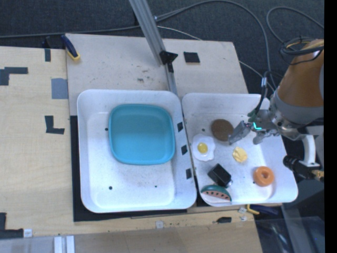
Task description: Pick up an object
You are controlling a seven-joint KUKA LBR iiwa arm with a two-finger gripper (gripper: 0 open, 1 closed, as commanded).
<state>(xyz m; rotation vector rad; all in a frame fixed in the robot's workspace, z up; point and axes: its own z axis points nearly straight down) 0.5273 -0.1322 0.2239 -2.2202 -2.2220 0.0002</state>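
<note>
Six small objects lie in the right white bin (274,196), so that is where I hang my gripper (247,133). Its two grey fingers stand apart with nothing between them, low over the bin's middle. The flat brown round disc (221,129) lies just left of my fingertips, which makes it the likeliest pick. Just near of me sits a small yellow lump (240,154); a fried-egg toy (202,148) lies further left. An orange ring-shaped doughnut (264,176), a black block (219,174) and a watermelon slice (216,195) sit along the near side. The left white bin (89,157) holds a blue square plate (141,134), well apart from my reach.
</note>
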